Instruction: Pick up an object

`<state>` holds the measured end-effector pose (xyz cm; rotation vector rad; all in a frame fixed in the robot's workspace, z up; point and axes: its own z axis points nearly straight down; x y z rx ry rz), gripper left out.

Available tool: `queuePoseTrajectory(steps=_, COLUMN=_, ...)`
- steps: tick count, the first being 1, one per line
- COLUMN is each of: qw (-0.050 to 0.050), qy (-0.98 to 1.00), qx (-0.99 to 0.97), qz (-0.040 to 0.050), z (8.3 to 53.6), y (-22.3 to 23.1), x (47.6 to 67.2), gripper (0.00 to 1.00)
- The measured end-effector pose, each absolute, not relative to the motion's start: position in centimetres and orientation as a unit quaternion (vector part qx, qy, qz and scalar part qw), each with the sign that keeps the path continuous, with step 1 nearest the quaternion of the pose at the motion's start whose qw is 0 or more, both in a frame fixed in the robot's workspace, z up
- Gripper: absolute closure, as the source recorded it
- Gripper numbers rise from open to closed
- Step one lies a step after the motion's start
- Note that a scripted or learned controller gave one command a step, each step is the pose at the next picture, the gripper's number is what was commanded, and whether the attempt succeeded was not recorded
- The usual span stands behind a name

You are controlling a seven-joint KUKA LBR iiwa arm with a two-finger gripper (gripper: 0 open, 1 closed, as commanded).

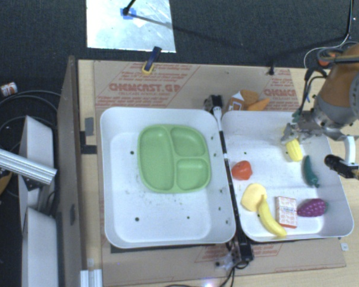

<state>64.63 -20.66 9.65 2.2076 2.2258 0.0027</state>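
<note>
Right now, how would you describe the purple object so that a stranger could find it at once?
Look at the right white bin, the one without the green divided plate. Go to its near right corner, where a banana and a small pink and white box lie. The bunch of purple grapes lies just right of that box, the sole purple, bumpy item there.

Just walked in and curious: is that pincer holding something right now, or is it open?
Pincer: cannot be told whether open or shut; it sits right over the small yellow toy in the right bin, with no clear hold visible.
</note>
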Motion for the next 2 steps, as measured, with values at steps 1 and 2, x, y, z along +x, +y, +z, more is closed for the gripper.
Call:
queuePoseTrajectory(steps=1, qw=0.001, qy=0.71, qx=0.704, qz=0.0023, z=17.8, y=-13.8, x=60.6, gripper=1.0)
queuePoseTrajectory(steps=2, qw=-0.002, qy=0.711, qx=0.703, qz=0.0006, z=18.5, y=-6.2, x=57.2, gripper=1.0)
